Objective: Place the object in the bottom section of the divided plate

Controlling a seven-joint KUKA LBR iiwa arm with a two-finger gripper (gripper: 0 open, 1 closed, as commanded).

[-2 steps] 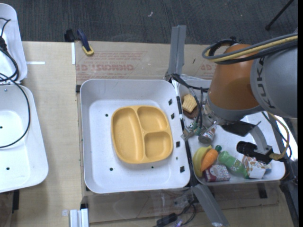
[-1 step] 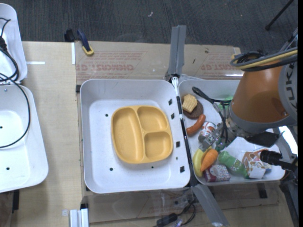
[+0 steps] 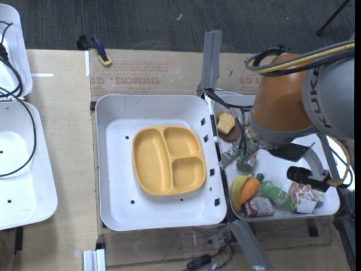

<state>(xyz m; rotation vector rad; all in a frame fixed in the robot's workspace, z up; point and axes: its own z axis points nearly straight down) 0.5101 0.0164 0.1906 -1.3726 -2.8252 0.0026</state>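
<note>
Arm over the right bin, yellow divided plate (image 3: 169,160) waiting in the left bin.

Nearest along the right bin's (image 3: 333,205) front edge lie a small carton (image 3: 259,206), a banana (image 3: 240,188), a carrot (image 3: 250,189), a green bottle (image 3: 276,195) and a white box (image 3: 305,198), crowded together. Just beyond them the gripper (image 3: 241,158) hangs low near the wall between the 2 bins; whether its fingers are spread or pinching anything I cannot tell. Farther back sits a waffle-like piece (image 3: 226,123). The plate lies flat in the left bin (image 3: 113,168), 3 sections bare.
</note>
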